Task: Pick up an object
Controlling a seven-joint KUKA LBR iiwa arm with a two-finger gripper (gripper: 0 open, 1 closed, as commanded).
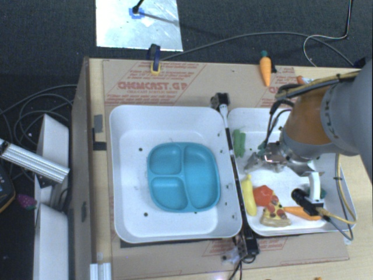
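My gripper [260, 158] hangs low over the middle of the right bin [252, 120], on the grey arm with its orange band [309, 118] reaching in from the right. A green toy [238, 142] lies just left of it by the bin's left wall. Below the gripper lie a yellow banana-like piece [248, 195], a red toy [264, 195], a pizza slice toy [274, 216] and an orange carrot [302, 213]. Nothing shows between the gripper's tips.
The left bin [134, 127] holds a blue divided plate [183, 176]. A second toy carrot [266, 69] lies on the cardboard behind the right bin. A black and yellow clamp [154, 58] sits at the cardboard's far edge. Cables run across the dark floor.
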